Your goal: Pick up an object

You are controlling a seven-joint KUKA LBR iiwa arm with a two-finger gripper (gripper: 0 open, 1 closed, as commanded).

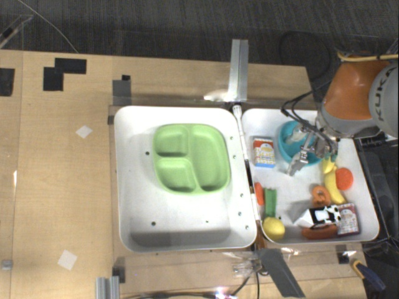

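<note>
- gripper (303,156) low over the back part of the right bin (373,226), metal fingers pointing down-left, next to the teal bowl (288,143)
- fingers look spread a little, nothing seen between them; glare on the metal makes this hard to confirm, so released is my best read
- teal bowl sits at the bin's back, just left of the fingertips, partly covered by the wrist
- grey arm (349,114) with orange band (350,92) comes in from the right above the bin's back right corner
- banana (331,180) just right of and below the gripper, lying front to back
- orange ball (343,178) touching the banana's right side
- small orange ring-like thing (320,195) at the banana's left, near its lower end
- small carton with red print (264,152) left of the bowl, near the wall between the bins
- green stick (270,202) and a thin orange piece (259,195) side by side in front of the carton
- lemon (274,228) at the front left corner of the right bin
- black-and-white box (325,215), a packet (348,219) and a reddish sausage shape (319,232) bunched at the front right
- left bin (134,136) holds a green divided plate (190,157), set toward the back, well apart from the gripper
</note>
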